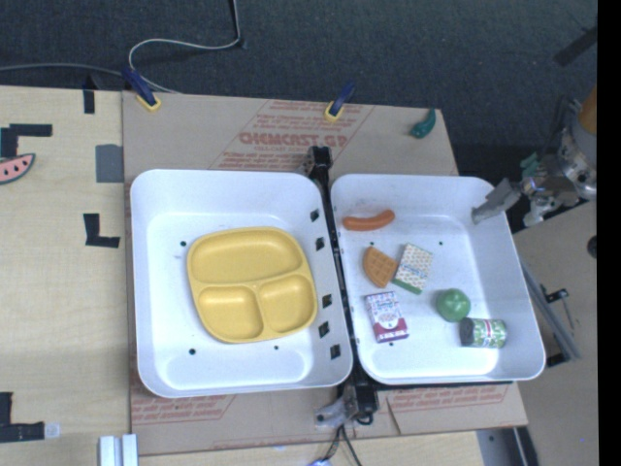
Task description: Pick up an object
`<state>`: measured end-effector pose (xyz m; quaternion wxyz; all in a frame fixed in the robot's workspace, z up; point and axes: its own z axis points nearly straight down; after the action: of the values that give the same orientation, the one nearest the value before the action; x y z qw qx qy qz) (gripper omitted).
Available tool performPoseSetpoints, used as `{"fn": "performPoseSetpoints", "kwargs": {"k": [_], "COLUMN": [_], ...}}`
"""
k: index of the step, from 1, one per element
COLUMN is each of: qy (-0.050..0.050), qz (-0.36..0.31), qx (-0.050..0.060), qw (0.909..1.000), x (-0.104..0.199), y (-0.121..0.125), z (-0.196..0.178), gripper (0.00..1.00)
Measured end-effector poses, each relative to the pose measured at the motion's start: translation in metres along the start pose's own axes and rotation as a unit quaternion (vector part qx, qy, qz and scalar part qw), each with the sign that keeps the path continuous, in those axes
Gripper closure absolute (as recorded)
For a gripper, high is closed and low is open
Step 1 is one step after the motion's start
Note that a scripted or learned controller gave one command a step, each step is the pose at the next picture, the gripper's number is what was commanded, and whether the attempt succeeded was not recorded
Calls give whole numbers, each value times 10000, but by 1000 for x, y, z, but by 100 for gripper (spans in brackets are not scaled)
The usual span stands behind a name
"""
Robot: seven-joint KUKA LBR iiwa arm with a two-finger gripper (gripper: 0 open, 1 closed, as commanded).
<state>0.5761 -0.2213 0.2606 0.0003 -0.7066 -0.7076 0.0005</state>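
Near edge of right bin (505, 372): small can (483, 333), green ball (452, 305), red carton (386, 316). Further up: cracker (379, 267), green packet (414, 267), sausage (368, 221). Gripper (500, 202) at the right rim, finger state cannot tell, nothing held. Approach step; next, choose a target and descend.

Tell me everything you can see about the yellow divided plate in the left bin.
The yellow divided plate looks like smooth, matte plastic with rounded corners and a raised rim. It has three compartments: a wide one across the far side and two smaller ones side by side nearer the camera. All three look bare. It lies flat, right side up, turned slightly askew, about in the middle of the left white bin, resting on the bin's floor and touching nothing else.
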Motion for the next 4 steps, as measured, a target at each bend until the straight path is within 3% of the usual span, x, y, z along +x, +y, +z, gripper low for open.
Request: {"fn": "performPoseSetpoints", "kwargs": {"k": [1, 2, 3, 4], "qy": [4, -14, -13, -9], "qz": [-4, 4, 4, 3], "qx": [16, -45, -58, -93], "qw": [10000, 10000, 10000, 10000], "x": [-1, 30, 75, 76], "y": [24, 14, -3, -1], "z": [109, 171, 171, 159], "gripper": [0, 0, 0, 100]}}
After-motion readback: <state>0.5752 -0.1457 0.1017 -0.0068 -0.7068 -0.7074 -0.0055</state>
